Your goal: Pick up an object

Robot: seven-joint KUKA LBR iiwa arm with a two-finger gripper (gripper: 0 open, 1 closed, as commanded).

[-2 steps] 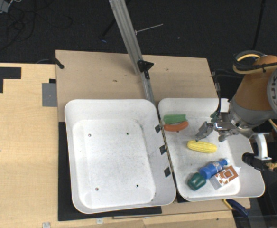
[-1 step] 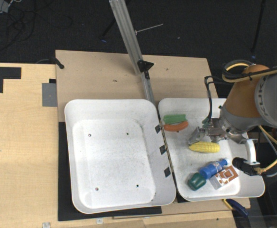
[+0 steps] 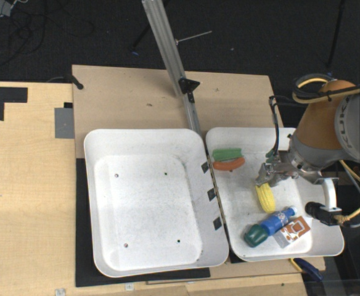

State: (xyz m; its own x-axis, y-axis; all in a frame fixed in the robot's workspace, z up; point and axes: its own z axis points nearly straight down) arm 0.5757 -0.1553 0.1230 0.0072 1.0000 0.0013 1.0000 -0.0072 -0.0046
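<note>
Whether the fingers are open or closed we cannot tell; the gripper (image 3: 268,175) sits just over the far end of the yellow corn cob (image 3: 265,197) in the right bin (image 3: 328,249). We'd centre along the cob and straddle its narrow width, keeping clear of the blue bottle (image 3: 268,227) on its near side

A dark floor (image 3: 75,23) strewn with cables filled the upper frame; a light wooden bench (image 3: 26,184) lay at left, a slanted aluminium rail (image 3: 167,54) upper centre.
</note>
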